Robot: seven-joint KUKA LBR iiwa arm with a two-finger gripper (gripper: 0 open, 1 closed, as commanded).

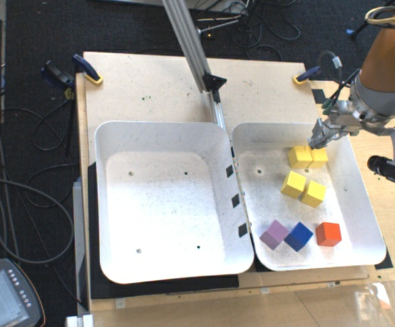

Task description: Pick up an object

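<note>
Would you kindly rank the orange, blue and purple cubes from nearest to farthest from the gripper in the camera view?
All three sit along the right bin's near edge; the gripper is over the yellow cubes at the far end.
1. Orange cube, rightmost.
2. Blue cube, in the middle.
3. Purple cube, leftmost.

We see the claw [318,140] low over the far part of the right bin [361,203], its tip just above a pair of touching yellow blocks [307,157]. A second yellow pair [303,188] lies just nearer to us, apart from the first. Along the bin's near side sit a purple cube [274,234], a blue cube [298,236] touching it, and an orange cube [328,234] close beside. The left bin [116,182] adjoins it on the pale surface [150,87], where two clamps [88,70] grip the far corners.
</note>
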